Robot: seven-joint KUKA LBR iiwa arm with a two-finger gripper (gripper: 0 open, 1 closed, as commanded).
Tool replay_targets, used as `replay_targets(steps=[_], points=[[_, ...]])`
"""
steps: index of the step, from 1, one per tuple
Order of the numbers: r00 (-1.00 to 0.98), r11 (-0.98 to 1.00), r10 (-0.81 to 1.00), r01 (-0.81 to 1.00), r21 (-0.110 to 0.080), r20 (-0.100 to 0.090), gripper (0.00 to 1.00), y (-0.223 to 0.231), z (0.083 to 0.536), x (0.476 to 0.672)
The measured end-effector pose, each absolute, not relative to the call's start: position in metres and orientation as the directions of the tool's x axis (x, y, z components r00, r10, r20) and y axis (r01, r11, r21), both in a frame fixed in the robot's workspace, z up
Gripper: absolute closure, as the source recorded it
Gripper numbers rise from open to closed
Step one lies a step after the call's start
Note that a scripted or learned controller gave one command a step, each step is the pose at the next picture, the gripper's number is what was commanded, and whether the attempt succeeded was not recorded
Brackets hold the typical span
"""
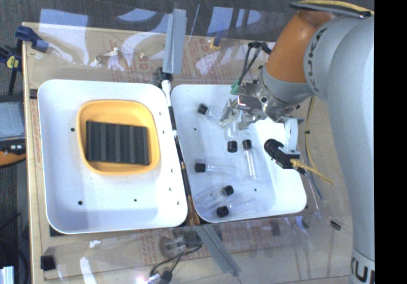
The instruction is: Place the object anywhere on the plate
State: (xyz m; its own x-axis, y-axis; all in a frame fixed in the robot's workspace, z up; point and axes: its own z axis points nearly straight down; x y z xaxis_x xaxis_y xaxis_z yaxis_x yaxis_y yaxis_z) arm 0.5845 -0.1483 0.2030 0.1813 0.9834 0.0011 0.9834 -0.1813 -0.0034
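While my gripper [236, 113] hovers over the right bin [289, 203], among clear vials with black caps [248, 154], I cannot tell what it has hold of, if anything. Nothing lies on the yellow plate [118, 113] in the left bin [63, 206], so the whole transfer remains.

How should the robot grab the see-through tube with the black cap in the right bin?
Probably across the middle of the clear tube, coming straight down from above. It lies flat and long, black cap at its far end, so fingers closing across its narrow width fit best.
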Motion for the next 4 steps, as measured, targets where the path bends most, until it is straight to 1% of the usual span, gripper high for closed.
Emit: replay_targets(steps=[1,2,3,4], points=[[0.181,-0.181,0.983,0.983,-0.003,0.001,0.0,-0.148,0.203,0.584],[-0.062,0.062,0.998,0.998,0.001,-0.001,0.0,-0.168,0.262,0.652],[-0.245,0.245,0.969,0.969,-0.004,-0.002,0.0,-0.101,0.127,0.656],[0.003,-0.003,1.0,1.0,-0.003,0.0,0.0,-0.04,0.192,0.613]])
